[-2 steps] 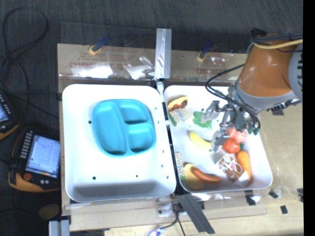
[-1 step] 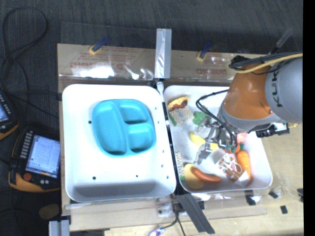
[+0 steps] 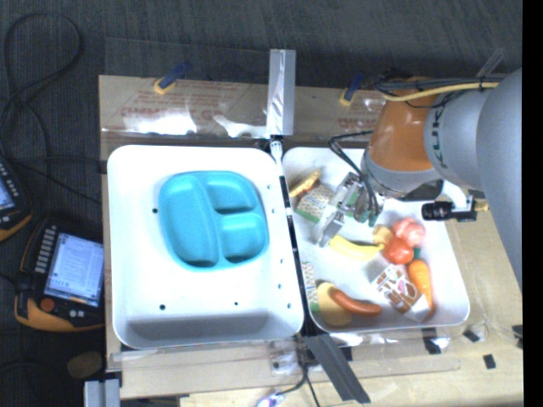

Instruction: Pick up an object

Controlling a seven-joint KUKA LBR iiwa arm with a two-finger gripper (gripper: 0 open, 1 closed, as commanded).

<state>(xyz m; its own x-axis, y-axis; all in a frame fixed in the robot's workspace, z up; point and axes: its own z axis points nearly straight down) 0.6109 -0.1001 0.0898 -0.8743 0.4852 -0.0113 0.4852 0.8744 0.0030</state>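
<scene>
The right bin point(image 3: 454, 312) holds several toy foods. Among them are a yellow banana point(image 3: 355, 246), a red tomato point(image 3: 404, 239), an orange carrot point(image 3: 422, 281), a red sausage point(image 3: 356, 304), a small patterned box point(image 3: 394, 287), a printed packet point(image 3: 312, 202) and a bread roll point(image 3: 304, 181). My gripper point(image 3: 339, 214) hangs over the bin's upper middle, between the packet and the banana's left end. It is open and nothing sits between its fingers. The wrist hides part of the bin behind it.
The left bin point(image 3: 136, 312) holds a blue divided tray point(image 3: 215, 217). A raised rim point(image 3: 288, 227) separates the two bins. A yellow-green fruit point(image 3: 326, 298) lies under the sausage. Cables and a handheld pendant point(image 3: 64, 274) lie on the floor at the left.
</scene>
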